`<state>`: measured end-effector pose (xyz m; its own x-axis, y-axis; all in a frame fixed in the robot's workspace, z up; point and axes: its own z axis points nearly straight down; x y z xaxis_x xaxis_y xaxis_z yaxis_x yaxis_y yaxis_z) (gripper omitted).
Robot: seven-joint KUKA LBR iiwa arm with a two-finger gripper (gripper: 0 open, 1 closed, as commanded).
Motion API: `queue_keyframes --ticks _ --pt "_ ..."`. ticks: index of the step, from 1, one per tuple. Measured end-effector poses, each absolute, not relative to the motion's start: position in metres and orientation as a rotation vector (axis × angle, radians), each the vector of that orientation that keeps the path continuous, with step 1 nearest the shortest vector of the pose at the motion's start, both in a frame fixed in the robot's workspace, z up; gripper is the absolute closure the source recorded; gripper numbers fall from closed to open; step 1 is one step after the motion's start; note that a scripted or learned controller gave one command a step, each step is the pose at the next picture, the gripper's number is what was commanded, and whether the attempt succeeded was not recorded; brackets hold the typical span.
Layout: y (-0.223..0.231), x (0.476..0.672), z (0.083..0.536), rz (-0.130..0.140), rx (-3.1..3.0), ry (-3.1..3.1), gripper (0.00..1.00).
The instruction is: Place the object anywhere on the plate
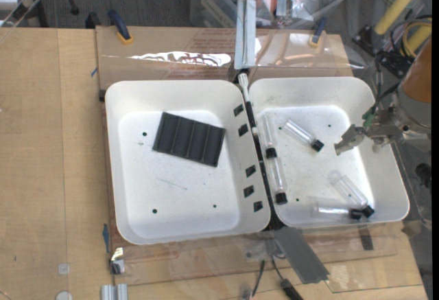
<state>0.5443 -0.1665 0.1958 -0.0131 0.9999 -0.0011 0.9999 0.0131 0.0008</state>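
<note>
1. Two white bins sit side by side: the left bin [130, 220] holds one dark ribbed plate [188, 139], lying flat and slightly askew; the right bin [391, 206] holds the tubes.
2. The gripper [351, 140] hangs over the right bin's right side, nothing between its fingers; whether they are apart or together, I cannot tell.
3. Five clear black-capped tubes: two [265, 139] [277, 182] along the divider, one [303, 135] just left of the gripper, two [350, 191] [335, 209] near the front edge.
4. The raised divider between the bins separates tubes from plate.
</note>
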Motion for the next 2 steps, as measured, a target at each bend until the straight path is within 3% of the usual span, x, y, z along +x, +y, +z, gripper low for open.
queue_keyframes --ticks 1,2 --pt "-0.211 0.543 0.179 -0.001 2.04 2.389 0.0" --pt "-0.223 0.551 0.193 0.001 1.851 2.534 0.0"
